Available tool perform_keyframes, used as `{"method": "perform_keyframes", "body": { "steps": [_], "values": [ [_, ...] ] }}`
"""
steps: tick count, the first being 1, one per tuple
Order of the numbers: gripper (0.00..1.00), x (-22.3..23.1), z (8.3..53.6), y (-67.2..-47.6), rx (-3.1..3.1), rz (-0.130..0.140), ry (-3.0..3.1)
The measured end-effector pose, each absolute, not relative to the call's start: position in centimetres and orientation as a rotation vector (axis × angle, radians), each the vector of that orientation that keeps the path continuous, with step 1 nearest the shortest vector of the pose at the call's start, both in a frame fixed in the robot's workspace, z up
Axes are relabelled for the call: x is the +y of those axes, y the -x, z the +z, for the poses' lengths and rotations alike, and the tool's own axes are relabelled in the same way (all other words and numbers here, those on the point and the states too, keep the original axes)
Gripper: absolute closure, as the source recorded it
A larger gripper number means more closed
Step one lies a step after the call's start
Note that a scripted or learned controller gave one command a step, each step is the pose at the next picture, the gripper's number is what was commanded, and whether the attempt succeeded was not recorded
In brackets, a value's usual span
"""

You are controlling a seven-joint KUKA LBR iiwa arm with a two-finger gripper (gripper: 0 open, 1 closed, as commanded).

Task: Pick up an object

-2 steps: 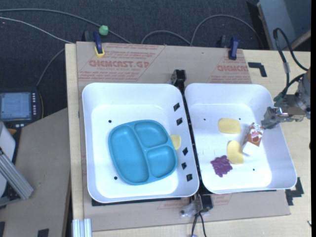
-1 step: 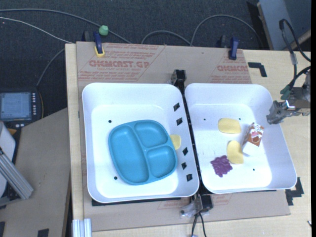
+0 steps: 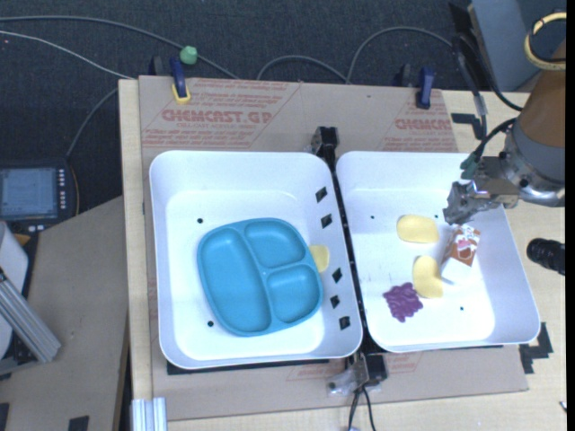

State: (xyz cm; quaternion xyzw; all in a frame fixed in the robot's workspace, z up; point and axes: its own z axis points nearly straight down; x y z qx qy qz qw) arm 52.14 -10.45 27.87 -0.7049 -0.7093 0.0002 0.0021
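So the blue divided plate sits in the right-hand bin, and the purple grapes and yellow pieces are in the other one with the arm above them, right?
Not quite. The camera view shows the blue divided plate in the left bin, not the right. The rest holds: the purple grapes and yellow pieces lie in the right bin, where the gripper hangs above them.

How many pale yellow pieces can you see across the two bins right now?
3. One lies in the right bin near the end effector, one lies below it beside the purple piece, one peeks from behind the blue tray. More may be hidden.
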Motion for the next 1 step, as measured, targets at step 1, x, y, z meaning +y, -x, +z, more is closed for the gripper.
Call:
{"method": "perform_keyframes", "body": {
  "steps": [1],
  "values": [
    [1.0,-4.85,27.7,-54.56,-2.23,-0.004,2.214]
  ]
}}
